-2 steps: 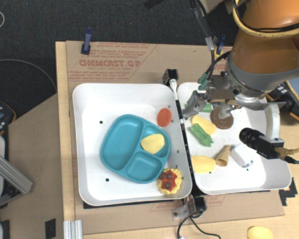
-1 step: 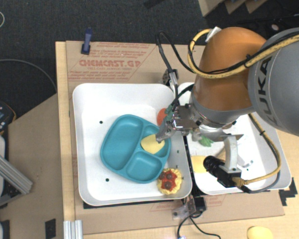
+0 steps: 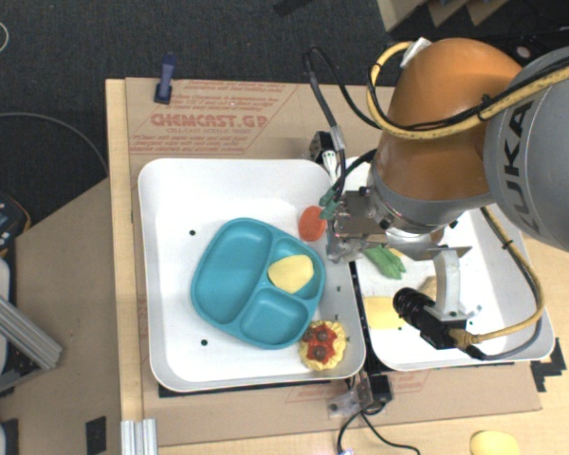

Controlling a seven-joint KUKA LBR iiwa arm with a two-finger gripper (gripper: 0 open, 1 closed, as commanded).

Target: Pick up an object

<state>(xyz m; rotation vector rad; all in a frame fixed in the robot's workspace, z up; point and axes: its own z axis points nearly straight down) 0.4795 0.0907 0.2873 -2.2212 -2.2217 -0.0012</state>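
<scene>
My gripper (image 3: pixel 344 233) hangs low over the wall between the two bins, under the big orange wrist band (image 3: pixel 446 74). A small orange-red round object (image 3: pixel 310 223) lies in the left bin (image 3: pixel 166 254), just left of the gripper and close to it. A green object (image 3: pixel 388 262) sticks out from under the gripper in the right bin (image 3: pixel 512 349). Whether anything is held is hidden by the gripper body. A yellow piece (image 3: pixel 290 272) rests in the teal divided plate (image 3: pixel 229 271).
A red and yellow toy (image 3: pixel 322 342) sits at the left bin's front right corner, next to the plate. A flat yellow item (image 3: pixel 382 315) lies in the right bin beside a black cable fitting (image 3: pixel 427 318). The arm covers most of the right bin.
</scene>
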